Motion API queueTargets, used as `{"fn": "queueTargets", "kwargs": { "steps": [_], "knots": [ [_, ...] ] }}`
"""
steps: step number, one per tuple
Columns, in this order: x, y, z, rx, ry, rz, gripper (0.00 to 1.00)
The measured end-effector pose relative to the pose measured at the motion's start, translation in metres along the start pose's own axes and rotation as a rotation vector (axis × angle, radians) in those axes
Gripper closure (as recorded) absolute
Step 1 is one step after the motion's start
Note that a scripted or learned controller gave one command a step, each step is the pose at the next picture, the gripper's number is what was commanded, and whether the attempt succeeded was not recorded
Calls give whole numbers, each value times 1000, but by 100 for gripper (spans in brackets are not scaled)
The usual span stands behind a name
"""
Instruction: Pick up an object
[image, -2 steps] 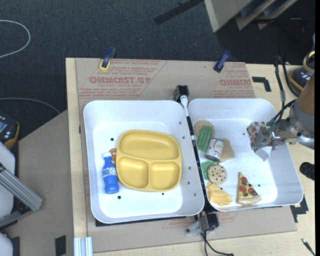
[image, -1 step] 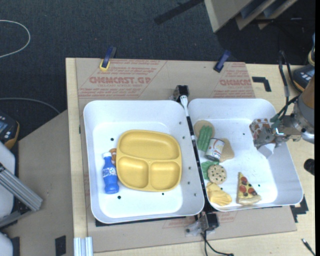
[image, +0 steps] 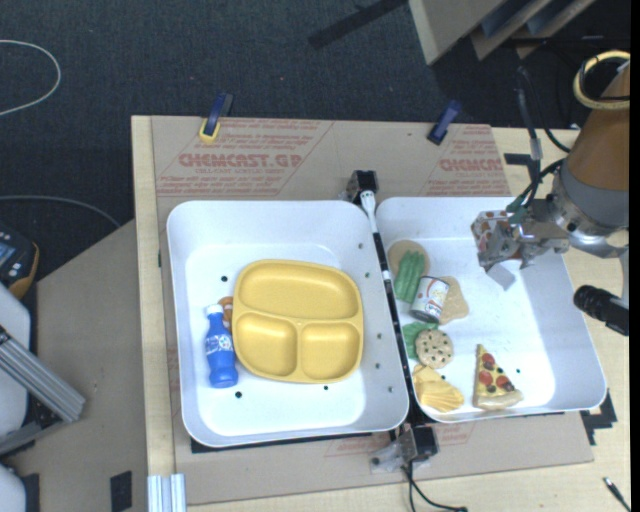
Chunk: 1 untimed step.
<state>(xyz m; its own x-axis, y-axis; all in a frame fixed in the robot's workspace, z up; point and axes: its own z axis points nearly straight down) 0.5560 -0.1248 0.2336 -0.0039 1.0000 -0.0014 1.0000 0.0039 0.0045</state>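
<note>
My gripper (image: 497, 252) hangs over the upper middle of the right bin (image: 560, 330), with nothing visible between its fingers. To its left and below lie a green pickle (image: 409, 274), a small red and white can (image: 431, 297), a tan bread slice (image: 456, 300), a chocolate-chip cookie (image: 433, 347), yellow chips (image: 438, 390) and a pizza slice (image: 492, 379). The left bin (image: 190, 250) holds a yellow divided plate (image: 295, 320) and a blue bottle (image: 219, 348) lying along the plate's left side.
The arm's orange band (image: 605, 140) and grey wrist come in from the right above the right bin. Two clamps (image: 212, 120) (image: 443, 124) grip the cardboard sheet at the back. A black post (image: 362, 185) stands between the bins.
</note>
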Motion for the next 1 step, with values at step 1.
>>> {"fn": "queueTargets", "kwargs": {
  "steps": [1],
  "knots": [
    [45,21,7,1,1,-2,100]
  ]
}}
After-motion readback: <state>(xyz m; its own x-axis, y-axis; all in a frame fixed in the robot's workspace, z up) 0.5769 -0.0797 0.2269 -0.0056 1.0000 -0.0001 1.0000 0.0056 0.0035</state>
